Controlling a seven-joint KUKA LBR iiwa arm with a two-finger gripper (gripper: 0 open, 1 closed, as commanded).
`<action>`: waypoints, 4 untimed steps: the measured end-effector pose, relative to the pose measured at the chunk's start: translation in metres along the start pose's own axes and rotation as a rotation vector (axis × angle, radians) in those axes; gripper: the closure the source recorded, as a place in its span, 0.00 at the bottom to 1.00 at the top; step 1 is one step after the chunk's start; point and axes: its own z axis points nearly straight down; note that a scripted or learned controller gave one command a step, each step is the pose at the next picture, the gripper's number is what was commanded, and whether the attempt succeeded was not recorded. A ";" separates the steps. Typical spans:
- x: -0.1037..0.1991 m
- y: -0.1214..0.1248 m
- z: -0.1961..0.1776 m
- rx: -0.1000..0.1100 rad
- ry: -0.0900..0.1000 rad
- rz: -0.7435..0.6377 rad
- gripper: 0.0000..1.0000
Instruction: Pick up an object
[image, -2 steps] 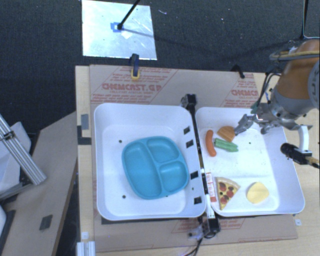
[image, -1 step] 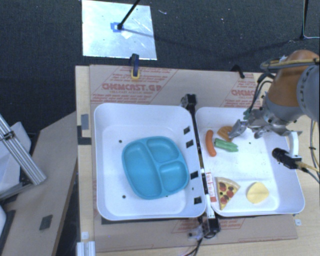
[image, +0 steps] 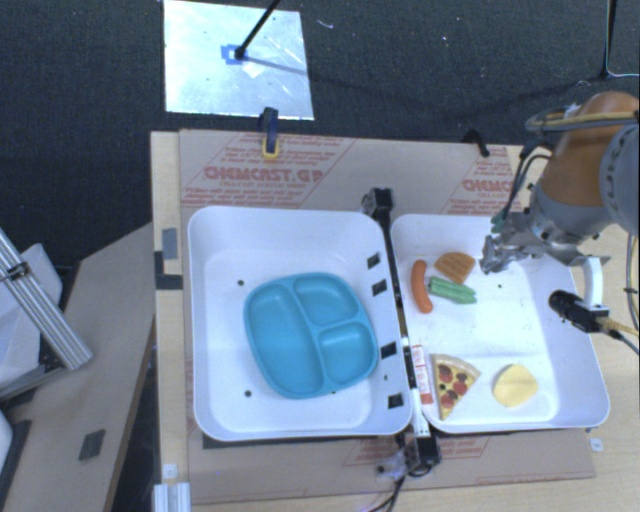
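Observation:
The right white bin (image: 520, 325) holds several toy foods. A red sausage (image: 421, 286) lies at its left side, with a green pea pod (image: 451, 291) beside it and a brown bun piece (image: 455, 266) just behind. A pizza slice (image: 453, 383) and a yellow cheese chunk (image: 515, 385) sit near the front edge. My gripper (image: 492, 260) hangs over the back of this bin, just right of the brown bun piece and a little apart from it. Nothing shows in its grasp.
The left white bin (image: 215, 300) carries a blue divided plate (image: 310, 333). A black divider with clips (image: 390, 300) runs between the bins. A black fitting (image: 575, 310) sits on the right bin's right rim. The arm's orange band (image: 585, 165) rises at the right.

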 end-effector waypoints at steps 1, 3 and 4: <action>0.007 -0.006 -0.056 0.000 0.001 -0.002 1.00; 0.060 -0.019 -0.081 0.004 0.003 -0.005 1.00; 0.116 -0.015 -0.075 0.003 0.004 -0.007 1.00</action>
